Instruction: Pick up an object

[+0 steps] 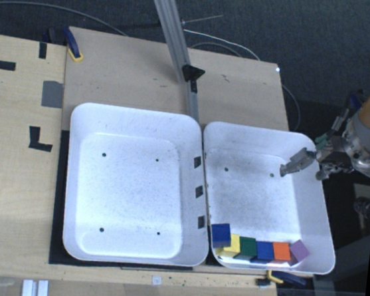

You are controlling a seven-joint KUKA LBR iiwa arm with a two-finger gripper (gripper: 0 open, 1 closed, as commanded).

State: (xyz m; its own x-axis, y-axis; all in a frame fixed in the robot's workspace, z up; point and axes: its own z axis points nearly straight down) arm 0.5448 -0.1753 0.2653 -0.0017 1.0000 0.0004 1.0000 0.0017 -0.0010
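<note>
Blocks sat in a row along the near wall of the right bin (311, 213): a blue block (220, 233) on a yellow one (229, 250), then green (247, 246), another blue (265, 251), orange (281, 251) and purple (299, 250), all touching. Well apart from them, the gripper (309, 162) hung over the bin's far right rim, fingers spread and holding nothing. Beside it lay the left bin (135, 121).

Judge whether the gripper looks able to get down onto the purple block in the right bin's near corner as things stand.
Probably, but awkwardly. The gripper hangs over the right bin with nothing between it and the purple block. The block sits against the bin's wall beside the orange block, leaving little finger room.
</note>
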